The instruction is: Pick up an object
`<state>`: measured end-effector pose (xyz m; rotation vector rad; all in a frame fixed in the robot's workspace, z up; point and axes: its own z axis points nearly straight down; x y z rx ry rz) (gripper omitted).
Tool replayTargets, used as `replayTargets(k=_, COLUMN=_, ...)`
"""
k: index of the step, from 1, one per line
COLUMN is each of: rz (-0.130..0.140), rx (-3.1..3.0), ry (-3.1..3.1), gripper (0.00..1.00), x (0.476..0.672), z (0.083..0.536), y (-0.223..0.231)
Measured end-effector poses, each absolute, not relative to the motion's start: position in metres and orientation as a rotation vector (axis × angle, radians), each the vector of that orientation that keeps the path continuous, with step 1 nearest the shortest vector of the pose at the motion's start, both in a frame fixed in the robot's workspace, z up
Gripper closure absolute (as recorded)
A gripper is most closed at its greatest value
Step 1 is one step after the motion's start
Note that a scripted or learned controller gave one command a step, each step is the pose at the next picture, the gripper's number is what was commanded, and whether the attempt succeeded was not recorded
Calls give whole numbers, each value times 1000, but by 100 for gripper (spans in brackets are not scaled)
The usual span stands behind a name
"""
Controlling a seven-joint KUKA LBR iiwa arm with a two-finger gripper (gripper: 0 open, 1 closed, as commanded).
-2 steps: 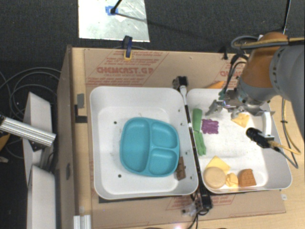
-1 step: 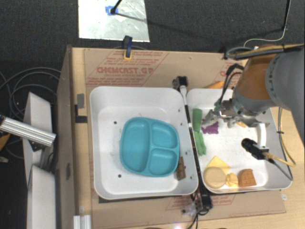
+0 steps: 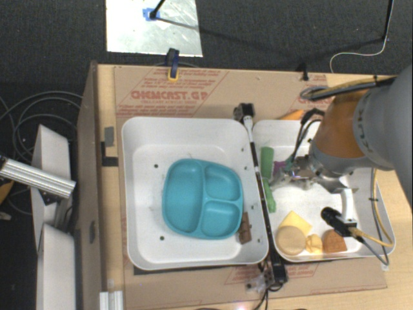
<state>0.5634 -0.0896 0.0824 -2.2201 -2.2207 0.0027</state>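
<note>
Green stick just left of gripper.

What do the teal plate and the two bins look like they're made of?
The teal plate looks like moulded plastic with a smooth satin finish: uniform colour, rounded compartment ridges, soft highlights. The left bin and right bin look like thin white plastic or coated metal; rounded corners and a faint sheen leave that open.

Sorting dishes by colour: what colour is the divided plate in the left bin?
Turquoise blue plate, camera view.
</note>
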Motion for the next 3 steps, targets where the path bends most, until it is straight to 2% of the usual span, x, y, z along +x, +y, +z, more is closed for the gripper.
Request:
replayTargets(k=1, rz=-9, rx=-2227, ry=-2234, gripper=0, x=642, z=120, y=-141)
replayTargets(k=2, rz=0, rx=-2212, ry=-2226, gripper=0, x=594, z=115, y=-93)
replayTargets(k=3, rz=1, rx=-2225, ry=-2225, gripper=0, x=577, z=84, y=-87)
